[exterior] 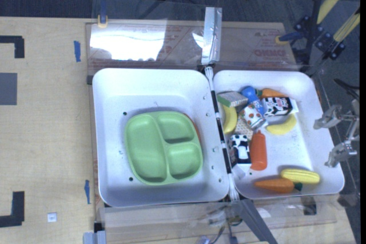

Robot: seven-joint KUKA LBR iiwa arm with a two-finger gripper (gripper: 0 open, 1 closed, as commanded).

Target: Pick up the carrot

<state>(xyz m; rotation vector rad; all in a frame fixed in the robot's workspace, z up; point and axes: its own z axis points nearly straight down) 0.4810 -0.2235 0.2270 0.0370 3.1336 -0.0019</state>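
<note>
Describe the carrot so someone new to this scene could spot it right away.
Look in the right white bin, along its near edge. The carrot lies flat there, an orange tapered piece with a green tip, beside a yellow corn cob. The other orange-red piece, a bottle, is stubbier and sits farther in.

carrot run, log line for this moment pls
carrot: right bin, front edge, beside corn | tray: left bin | carrot not yet picked

Even, bright overhead light; strong glare on the clear panel (150, 42) behind the bins (114, 88). Soft shadows, slightly soft focus, floor dim beyond.
</note>
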